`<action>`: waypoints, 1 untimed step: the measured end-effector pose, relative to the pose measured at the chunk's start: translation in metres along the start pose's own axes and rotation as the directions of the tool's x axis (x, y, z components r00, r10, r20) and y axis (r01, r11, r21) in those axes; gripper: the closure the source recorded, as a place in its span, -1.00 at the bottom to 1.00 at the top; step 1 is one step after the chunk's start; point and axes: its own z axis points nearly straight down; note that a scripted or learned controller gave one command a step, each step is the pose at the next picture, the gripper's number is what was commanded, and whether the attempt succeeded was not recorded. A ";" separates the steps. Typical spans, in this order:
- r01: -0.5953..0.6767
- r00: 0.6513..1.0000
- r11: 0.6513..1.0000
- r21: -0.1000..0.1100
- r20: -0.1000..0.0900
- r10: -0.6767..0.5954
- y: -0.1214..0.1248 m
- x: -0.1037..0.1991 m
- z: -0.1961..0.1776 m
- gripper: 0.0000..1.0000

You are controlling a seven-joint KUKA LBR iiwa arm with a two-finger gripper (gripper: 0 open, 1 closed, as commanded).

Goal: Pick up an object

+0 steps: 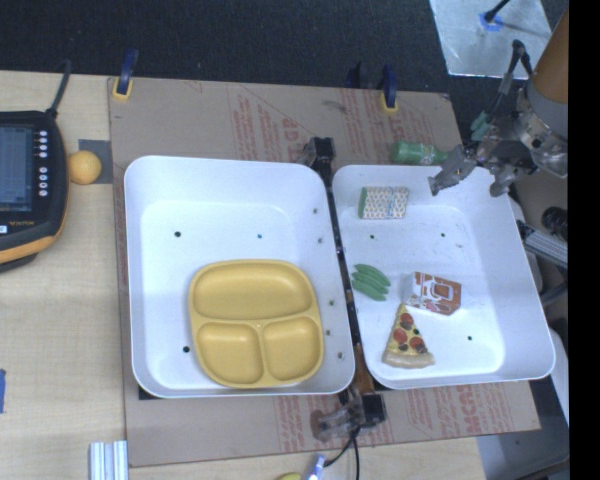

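On the cardboard-covered worktop (230, 108), the splayed, empty end effector (473, 176) hangs over the right bin's (500, 358) far edge; a triangular pizza slice (408, 340) lies near its front edge.

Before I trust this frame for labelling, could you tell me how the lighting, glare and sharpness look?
In the camera view, light is even; the right bin is bright, near washed out. The left bin shows a soft shadow along its far wall. The yellow tray and pizza slice are fairly sharp; the gripper is slightly blurred. The whole picture is grainy.
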 end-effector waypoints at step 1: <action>0.000 1.000 1.000 0.005 0.000 0.000 -0.016 -0.009 0.131 -1.00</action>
